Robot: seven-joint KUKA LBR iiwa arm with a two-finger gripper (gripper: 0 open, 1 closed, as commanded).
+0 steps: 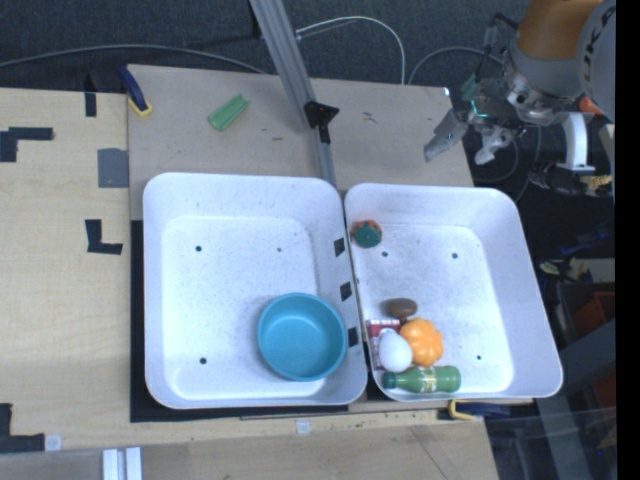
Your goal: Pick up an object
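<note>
The claw [462, 128] hangs up at the far right, above the bare worktop [390, 128] just beyond the right bin's back rim, and I cannot tell from here how it is set. Nothing sits in it, so the pick is not begun: the reach down, the grip and the lift are all left, as I judge it.

From the left, the left bin [180, 208] holds 1 blue bowl [301, 336] near its front right corner. The right bin [500, 268] has a small teal and red ball [367, 233] near its back left corner, then a cluster at the front left: a brown lump [401, 308], a white egg [394, 352], an orange fruit [423, 341], and a green bottle [422, 379].

The bottle looks the likeliest target. It lies flat along the front wall, long axis running left to right; which end is the cap I cannot make out.
</note>
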